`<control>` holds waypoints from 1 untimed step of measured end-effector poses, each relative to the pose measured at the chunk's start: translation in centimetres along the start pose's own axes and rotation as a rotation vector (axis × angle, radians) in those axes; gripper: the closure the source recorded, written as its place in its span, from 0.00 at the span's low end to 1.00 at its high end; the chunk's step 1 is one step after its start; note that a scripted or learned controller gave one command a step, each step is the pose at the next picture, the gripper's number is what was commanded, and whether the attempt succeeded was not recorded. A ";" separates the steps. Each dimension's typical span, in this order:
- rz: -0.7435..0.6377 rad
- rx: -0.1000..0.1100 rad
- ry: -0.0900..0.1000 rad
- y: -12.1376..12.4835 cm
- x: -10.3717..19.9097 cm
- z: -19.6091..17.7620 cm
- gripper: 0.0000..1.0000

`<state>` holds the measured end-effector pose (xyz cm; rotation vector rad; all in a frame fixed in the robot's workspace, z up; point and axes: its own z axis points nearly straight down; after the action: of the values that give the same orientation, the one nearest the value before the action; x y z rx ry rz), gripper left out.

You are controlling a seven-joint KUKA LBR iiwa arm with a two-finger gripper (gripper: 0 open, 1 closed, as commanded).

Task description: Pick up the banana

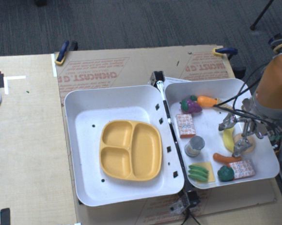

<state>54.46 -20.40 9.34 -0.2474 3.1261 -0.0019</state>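
Camera view: gripper (236, 135) open, astride banana (228, 139) right of can (195, 146); lower squarely, close mid-body, avoid carrot (225, 157) below can.

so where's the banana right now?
In the camera view, the banana lies in the right bin, toward its right side, right of the metal can and just under the gripper.
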 end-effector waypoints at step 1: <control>0.004 0.001 -0.005 0.0 -0.2 -1.0 1.00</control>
<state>54.61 -20.39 10.38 -0.2408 3.1216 -0.0023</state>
